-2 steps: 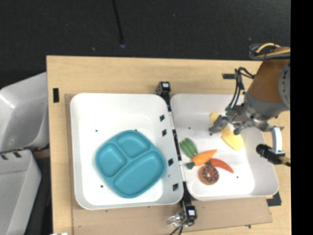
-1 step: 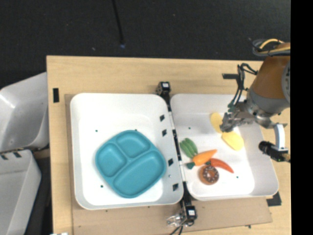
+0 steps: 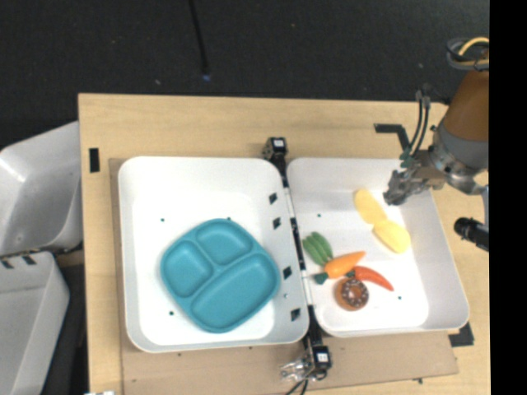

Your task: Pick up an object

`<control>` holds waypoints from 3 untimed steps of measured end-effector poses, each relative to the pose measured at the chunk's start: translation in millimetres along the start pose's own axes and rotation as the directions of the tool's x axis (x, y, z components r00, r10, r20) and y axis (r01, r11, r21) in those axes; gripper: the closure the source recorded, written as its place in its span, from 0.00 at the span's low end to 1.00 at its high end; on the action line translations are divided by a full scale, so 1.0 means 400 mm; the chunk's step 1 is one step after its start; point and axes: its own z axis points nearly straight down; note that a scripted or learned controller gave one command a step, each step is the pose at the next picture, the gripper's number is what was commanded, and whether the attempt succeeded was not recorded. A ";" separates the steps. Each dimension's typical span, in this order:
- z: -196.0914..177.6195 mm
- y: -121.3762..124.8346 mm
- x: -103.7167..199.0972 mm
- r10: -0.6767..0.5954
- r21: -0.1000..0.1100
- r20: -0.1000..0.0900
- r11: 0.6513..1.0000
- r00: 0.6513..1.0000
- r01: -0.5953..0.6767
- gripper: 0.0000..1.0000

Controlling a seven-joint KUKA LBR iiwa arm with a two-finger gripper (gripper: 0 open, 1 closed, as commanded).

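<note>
Nearest the camera, along the front rim of the right bin [image 3: 445,315], sits a small round brown item [image 3: 353,294] with speckled markings too small to make out; no writing can be read on it or anywhere else. Just behind it lie a red pepper [image 3: 375,277] and an orange carrot [image 3: 344,262], each long and thin, the carrot running from lower left up to the right and the pepper slanting down to the right. A green vegetable [image 3: 317,247] lies beside them near the divider between the bins. Further back, two yellow pieces [image 3: 380,220] lie end to end, their shared long axis running from upper left to lower right. The gripper [image 3: 398,189] hovers at the upper end of the yellow pieces, close to the bin's far right wall; whether its fingers are spread or closed cannot be told, and nothing is visibly held. Much of the arm is cut off at the right. The left bin [image 3: 140,188] holds a blue divided plate [image 3: 217,274] with three compartments.
</note>
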 end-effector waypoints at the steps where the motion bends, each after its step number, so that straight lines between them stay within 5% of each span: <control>1: -0.002 0.002 -0.002 0.000 0.004 -0.002 1.000 1.000 0.000 1.00; 3: -0.024 -0.084 0.250 -0.003 0.006 -0.004 1.000 1.000 0.003 1.00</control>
